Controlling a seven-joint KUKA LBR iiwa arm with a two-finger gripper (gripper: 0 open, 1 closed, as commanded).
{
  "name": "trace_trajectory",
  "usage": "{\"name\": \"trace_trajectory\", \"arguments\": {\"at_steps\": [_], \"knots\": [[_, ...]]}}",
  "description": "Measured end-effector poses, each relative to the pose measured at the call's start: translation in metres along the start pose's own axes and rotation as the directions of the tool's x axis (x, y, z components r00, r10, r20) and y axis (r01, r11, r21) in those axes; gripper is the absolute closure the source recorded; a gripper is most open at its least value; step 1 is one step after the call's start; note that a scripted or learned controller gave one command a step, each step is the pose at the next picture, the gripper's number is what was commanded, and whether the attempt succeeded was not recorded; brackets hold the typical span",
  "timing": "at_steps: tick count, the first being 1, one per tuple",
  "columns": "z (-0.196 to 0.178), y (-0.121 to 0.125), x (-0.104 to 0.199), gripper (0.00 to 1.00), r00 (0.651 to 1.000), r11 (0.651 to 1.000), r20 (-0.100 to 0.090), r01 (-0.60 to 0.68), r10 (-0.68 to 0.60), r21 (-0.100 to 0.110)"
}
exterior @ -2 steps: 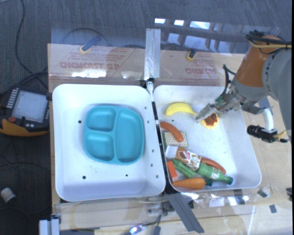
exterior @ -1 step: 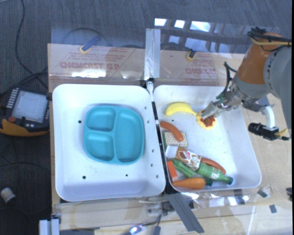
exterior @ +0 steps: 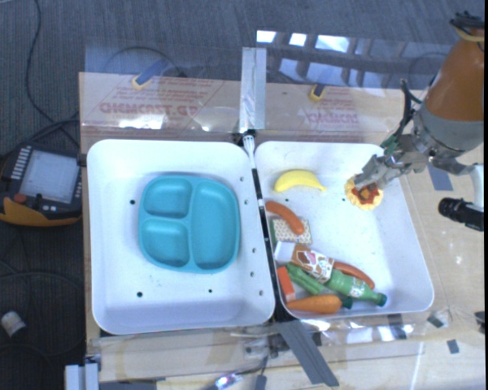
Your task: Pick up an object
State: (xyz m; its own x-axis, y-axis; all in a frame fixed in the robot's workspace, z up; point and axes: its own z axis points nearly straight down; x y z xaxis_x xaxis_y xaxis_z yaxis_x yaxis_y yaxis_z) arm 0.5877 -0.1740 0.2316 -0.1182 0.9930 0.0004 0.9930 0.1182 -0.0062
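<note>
arm (exterior: 451, 96) enters from upper right, gripper (exterior: 368, 180) low over right bin (exterior: 407, 242), right above small yellow-red toy (exterior: 364, 194) at bin's upper right – touching or just over it, cannot tell. claw state: cannot tell. banana (exterior: 299, 182) left of toy, apart. pile of toy food at bin's lower left – sausage (exterior: 281, 213), green bottle (exterior: 351, 288), carrot (exterior: 314, 304). left bin (exterior: 114, 291) holds blue divided plate (exterior: 189, 223) at centre.
</note>
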Motion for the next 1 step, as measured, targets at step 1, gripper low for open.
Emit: {"name": "trace_trajectory", "arguments": {"at_steps": [1], "knots": [[0.0253,0.0283,0.1043,1.00,0.982,0.982,-0.001,-0.188,0.188,0.003]]}}
